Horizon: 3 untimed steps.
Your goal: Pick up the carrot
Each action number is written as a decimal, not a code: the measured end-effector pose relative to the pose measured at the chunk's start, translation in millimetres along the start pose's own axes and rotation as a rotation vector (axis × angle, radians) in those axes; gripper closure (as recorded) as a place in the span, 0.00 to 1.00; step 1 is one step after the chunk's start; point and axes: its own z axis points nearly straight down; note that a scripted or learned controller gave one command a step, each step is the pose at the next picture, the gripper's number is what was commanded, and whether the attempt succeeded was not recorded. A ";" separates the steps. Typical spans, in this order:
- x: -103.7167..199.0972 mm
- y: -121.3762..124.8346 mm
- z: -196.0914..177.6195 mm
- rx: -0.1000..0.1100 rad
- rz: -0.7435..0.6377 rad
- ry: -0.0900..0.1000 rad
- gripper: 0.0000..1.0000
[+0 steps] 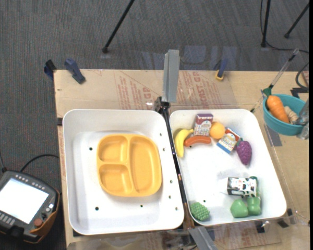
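While lying in a teal bowl [281, 123], the carrot [276, 108] touches a beige item [291, 113]

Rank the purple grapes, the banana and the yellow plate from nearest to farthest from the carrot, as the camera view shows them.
1. Purple grapes: right bin, on the side nearest the carrot, which lies in the teal bowl.
2. Banana: the same bin's left edge.
3. Yellow plate: left bin.

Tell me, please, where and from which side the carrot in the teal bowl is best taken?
Grip the carrot across its thick orange upper part, coming from above: it leans in the teal bowl right of the bins, its rim barring sideways approaches.
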 end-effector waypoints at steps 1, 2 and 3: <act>20.4 5.6 124.3 -0.009 -0.190 0.013 1.00; 18.8 4.8 118.9 -0.003 -0.191 0.004 0.00; -20.4 34.4 203.8 -0.008 -0.256 0.009 0.00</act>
